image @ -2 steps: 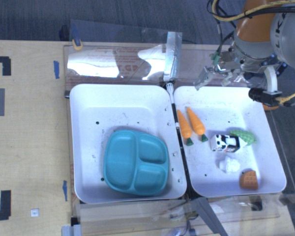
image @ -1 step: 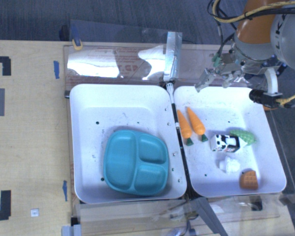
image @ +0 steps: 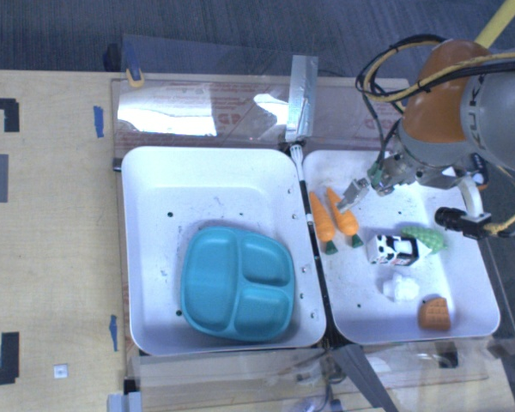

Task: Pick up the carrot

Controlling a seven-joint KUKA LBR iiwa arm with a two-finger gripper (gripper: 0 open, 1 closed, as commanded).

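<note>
Claw: claw [image: 357,193] hangs over the right bin's upper left, tip just beside the carrots; fingers too small and blurred to tell whether spread or pressed together, and nothing is seen between them.
Arm: arm [image: 463,101] reaches in from the right, grey with its orange band, bent down over the right bin.
Left bin: left bin [image: 154,178] carries a teal plate [image: 238,285] with compartments, well apart from the action.
Right bin: right bin [image: 463,312] is where the work is, with several small items scattered in it.
Carrot: two carrots lie side by side near the bin's left wall; carrot [image: 342,212] is nearest the claw, second carrot [image: 322,222] just left of it, both flat on the floor.
Other items: green leafy thing [image: 426,237], black-and-white toy [image: 395,249], white lump [image: 402,289], orange block [image: 434,313], all apart from the carrots.
Progress: approach looks nearly made; gripping and lifting are not yet done.
</note>
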